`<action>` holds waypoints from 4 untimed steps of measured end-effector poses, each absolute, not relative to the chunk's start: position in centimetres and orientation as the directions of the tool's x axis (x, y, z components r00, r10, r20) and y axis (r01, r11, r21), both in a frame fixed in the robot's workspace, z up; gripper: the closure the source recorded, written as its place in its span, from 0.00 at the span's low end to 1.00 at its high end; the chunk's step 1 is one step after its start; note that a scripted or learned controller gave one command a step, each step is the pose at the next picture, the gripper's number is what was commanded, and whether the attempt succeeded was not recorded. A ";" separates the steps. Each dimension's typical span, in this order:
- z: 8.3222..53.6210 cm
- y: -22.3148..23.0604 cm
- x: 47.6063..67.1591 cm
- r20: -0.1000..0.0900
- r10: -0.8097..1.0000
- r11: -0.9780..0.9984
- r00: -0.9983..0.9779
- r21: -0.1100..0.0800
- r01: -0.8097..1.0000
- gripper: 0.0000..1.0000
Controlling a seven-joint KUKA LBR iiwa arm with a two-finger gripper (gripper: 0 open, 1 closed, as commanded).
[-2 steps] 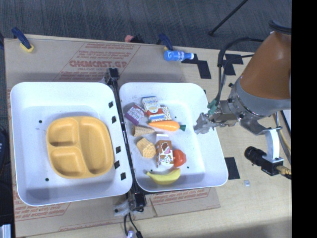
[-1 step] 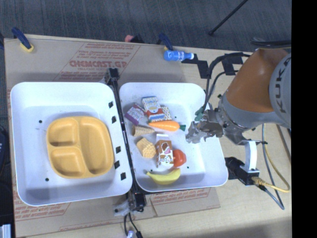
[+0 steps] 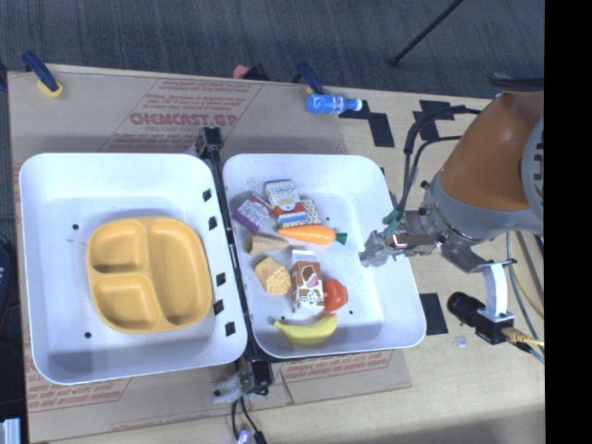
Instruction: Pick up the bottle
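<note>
Right bin [image 3: 393,308]: I see the toy food crowded left of centre; carrot [image 3: 308,235], carton [image 3: 306,285], tomato [image 3: 335,294] and banana [image 3: 306,328] block that side.
Right strip: bare white floor along the right wall, free to pass.
Left bin [image 3: 55,340]: yellow divided plate [image 3: 148,273] fills the middle; margins open.

The robot arm [image 3: 490,178] is big and round, with a bright orange band over a smooth grey part, thin dark cables looping beside it, and a small shiny metal gripper [image 3: 381,248] at its end.
</note>
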State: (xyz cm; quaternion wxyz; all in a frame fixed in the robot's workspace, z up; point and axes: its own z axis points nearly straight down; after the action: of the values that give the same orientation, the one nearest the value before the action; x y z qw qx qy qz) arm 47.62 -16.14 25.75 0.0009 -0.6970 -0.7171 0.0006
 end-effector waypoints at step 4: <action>22.2 -16.2 47.6 0.001 1.000 0.006 -0.006 -0.005 1.000 1.00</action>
State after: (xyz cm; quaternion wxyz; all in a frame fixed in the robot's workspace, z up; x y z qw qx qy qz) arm 47.59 -16.17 22.21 0.0023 -0.7049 -0.7093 0.0014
